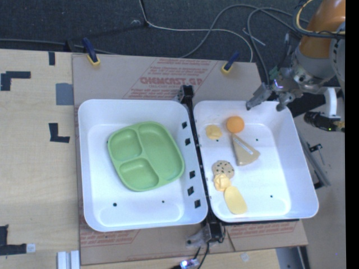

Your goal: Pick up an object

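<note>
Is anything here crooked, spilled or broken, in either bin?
Nothing is spilled or broken. Only the green tray in the left bin lies turned at a slant to the bin's walls. The food pieces in the right bin lie loosely scattered.

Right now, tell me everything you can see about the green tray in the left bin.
The green tray is a light green, plastic-looking plate with rounded corners and three compartments: two smaller ones toward the far side and one wider one nearer the camera. It lies flat, turned at a slight angle, on the floor of the left bin. Nothing sits in its compartments, and nothing else touches it.
</note>
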`<action>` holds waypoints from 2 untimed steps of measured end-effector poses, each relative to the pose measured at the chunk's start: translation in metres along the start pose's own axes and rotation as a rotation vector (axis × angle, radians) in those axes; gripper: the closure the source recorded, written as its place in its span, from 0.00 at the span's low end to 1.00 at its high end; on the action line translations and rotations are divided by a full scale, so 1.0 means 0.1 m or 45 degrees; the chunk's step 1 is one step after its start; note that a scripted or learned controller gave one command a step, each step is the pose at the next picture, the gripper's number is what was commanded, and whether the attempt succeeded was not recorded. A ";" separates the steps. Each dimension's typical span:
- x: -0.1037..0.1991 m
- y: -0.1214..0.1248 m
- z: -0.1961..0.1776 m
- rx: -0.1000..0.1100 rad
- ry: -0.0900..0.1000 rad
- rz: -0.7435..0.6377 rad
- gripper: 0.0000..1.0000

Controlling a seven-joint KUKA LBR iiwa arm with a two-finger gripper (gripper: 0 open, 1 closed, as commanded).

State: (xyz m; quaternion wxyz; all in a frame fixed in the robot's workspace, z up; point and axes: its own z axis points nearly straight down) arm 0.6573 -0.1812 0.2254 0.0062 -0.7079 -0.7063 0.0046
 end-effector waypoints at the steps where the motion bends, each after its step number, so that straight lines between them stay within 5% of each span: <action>1: 0.01 0.03 -0.09 -0.018 -0.003 -0.005 0.00; 2: 0.07 0.09 0.40 -0.013 -0.004 -0.005 0.00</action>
